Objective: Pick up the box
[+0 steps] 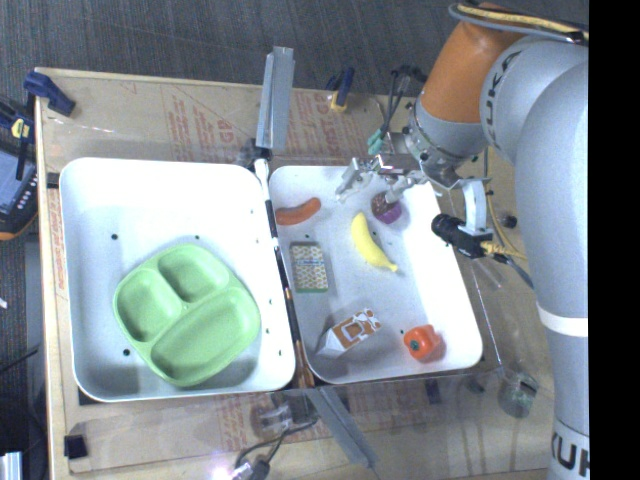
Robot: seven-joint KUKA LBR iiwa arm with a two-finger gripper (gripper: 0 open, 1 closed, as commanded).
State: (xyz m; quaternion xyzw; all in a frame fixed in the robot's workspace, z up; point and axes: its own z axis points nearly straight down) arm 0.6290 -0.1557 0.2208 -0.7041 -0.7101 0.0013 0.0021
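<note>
Bench: a brown board [150, 108] bears 2 shallow white bins side by side, on dark ribbed flooring [200, 13].
Left bin [90, 183]: well left of the claw, holding a green divided plate [187, 313] with 3 compartments.
Right bin [455, 298]: the claw [372, 175] hovers over its far rim.
Claw: metal fingers splayed apart, nothing between them.
Box [353, 330]: small brown and white carton, tilted, near the front wall, well below the claw.
Near the claw: a sausage [298, 211] lower left, a purple fruit [387, 208] just beside, a banana [370, 243] below.
Further: a patterned green sponge [309, 266], an orange-red pepper [423, 342].
Edges: blue clamps [343, 86] on the far board.
</note>
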